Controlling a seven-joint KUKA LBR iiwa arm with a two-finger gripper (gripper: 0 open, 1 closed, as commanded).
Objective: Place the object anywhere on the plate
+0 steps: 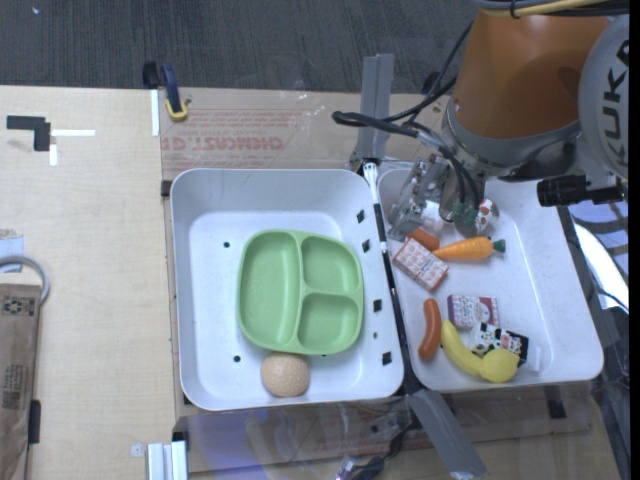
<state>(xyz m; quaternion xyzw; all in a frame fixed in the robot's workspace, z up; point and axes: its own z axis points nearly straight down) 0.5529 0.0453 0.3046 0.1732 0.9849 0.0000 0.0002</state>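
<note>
At upper right of the frame I see my gripper [432,206] over the right bin [560,268], grip state unclear, while the green plate [300,293] waits bare.

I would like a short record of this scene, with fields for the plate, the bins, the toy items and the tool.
plate: green divided plate, in left bin, nothing on it
beside plate: tan ball, touching its near rim
right bin: carrot, sausage, banana, small cartons
tool: low over far left corner of right bin, near the carrot
task state: no object on plate yet
</note>
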